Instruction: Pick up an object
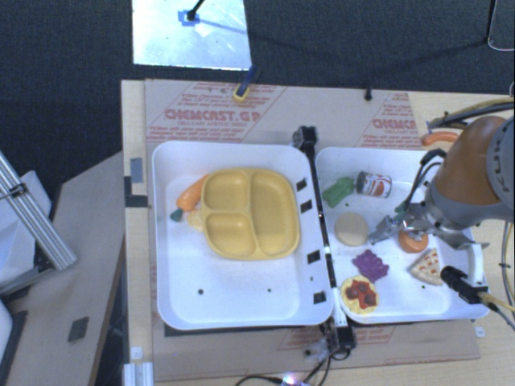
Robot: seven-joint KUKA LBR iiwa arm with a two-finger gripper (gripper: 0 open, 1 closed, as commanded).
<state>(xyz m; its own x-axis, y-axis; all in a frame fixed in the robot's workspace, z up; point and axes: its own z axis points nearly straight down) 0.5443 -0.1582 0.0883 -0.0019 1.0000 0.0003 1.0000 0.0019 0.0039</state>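
Camera view takes in one table [201, 111] carrying two white bins side by side: the left bin [241, 296] in the middle of the frame and the right bin [402, 304] toward the right edge. One yellow divided plate [245, 213] lies in the left bin, with one carrot [191, 193] touching its upper-left edge, long axis slanting from lower left to upper right, green end at the lower left. The right bin holds seven small things: one green piece [338, 190], one small can [373, 185] lying on its side with its long axis running left to right, one round tan biscuit [352, 229], one purple bunch [370, 264], one small round pizza [360, 293], one pizza slice [426, 266], and one orange piece [414, 241]. One claw [400, 227] sits low at the right bin's centre-right, just above the orange piece; whether it is apart or together, I cannot tell.
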